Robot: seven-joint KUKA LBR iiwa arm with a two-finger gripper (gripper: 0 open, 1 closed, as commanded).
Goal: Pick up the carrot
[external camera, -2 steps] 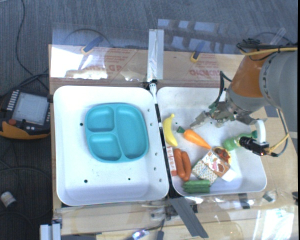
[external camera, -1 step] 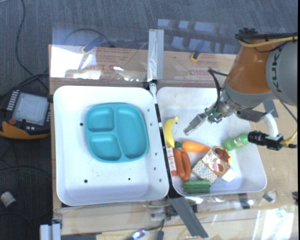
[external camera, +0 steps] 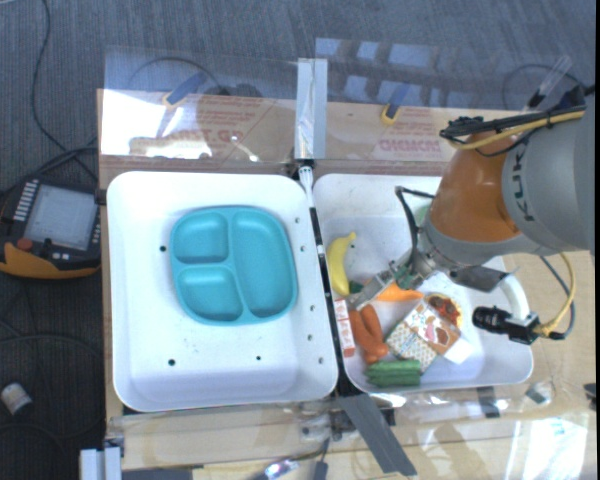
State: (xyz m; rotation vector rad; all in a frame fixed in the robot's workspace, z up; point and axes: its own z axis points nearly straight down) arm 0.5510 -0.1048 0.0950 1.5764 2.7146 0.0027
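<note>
Right bin [external camera: 380,218]: carrot [external camera: 371,332] below gripper [external camera: 398,272]

Orange carrot [external camera: 370,332], turquoise plate [external camera: 232,264], yellow banana [external camera: 339,262]

Two white bins [external camera: 130,368] are counted; one blue plate [external camera: 232,264]; one banana [external camera: 339,260]; one carrot [external camera: 371,332]; one green vegetable [external camera: 394,372]; one patterned packet [external camera: 426,330].

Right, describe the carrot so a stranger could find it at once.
Look in the right-hand white bin, not the one holding the blue divided plate. Among the items at its left side, the carrot lies below the yellow banana and above the green vegetable. It is the orange tapered piece.
</note>
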